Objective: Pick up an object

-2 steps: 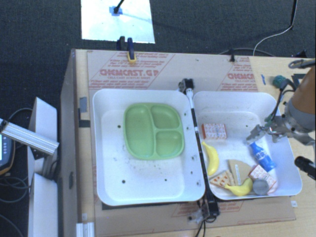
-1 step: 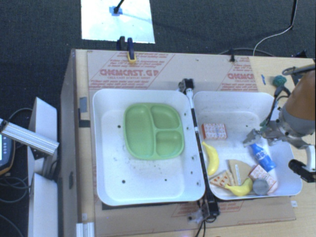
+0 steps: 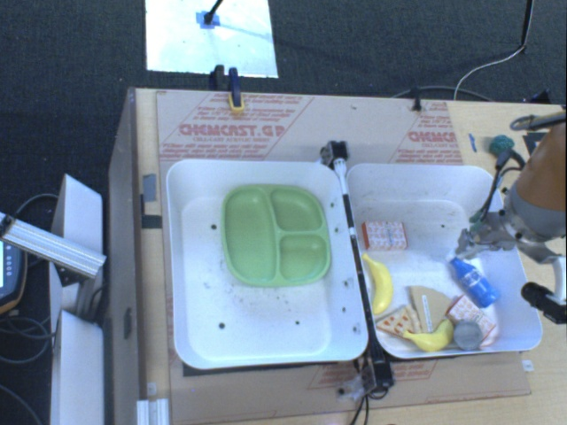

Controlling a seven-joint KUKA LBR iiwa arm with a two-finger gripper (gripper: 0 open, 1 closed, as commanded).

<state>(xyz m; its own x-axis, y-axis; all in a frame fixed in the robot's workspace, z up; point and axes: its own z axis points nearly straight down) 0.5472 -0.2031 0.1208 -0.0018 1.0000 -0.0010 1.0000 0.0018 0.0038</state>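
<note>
1. one camera view, from above and at a slant, takes in two shallow white bins side by side on a bench. the left bin [image 3: 199, 326] holds a green divided plate [image 3: 275, 235]. the right bin [image 3: 416, 180] holds the small things.
2. the arm [image 3: 542, 184] reaches in from the right, and its gripper [image 3: 471, 242] hangs low over the right bin's right side.
3. i cannot tell the gripper's state; the tip is small and blurred against the white floor.
4. a blue bottle [image 3: 474, 282] lies tilted just below the gripper, its upper end very near the tip. i cannot tell whether they touch.
5. left of the gripper, apart from it, sits a small red and white box [image 3: 384, 235]. below and to the left lie a banana [image 3: 380, 283], some crackers [image 3: 395, 321] and a second banana [image 3: 431, 336]. a grey can [image 3: 467, 335] lies beyond the bottle.
6. judgement: the step in hand looks like the approach or descent onto the blue bottle, the nearest thing. nothing appears lifted.
7. the next move calls for lining up across the bottle's narrow width, since its round body could roll aside.
</note>
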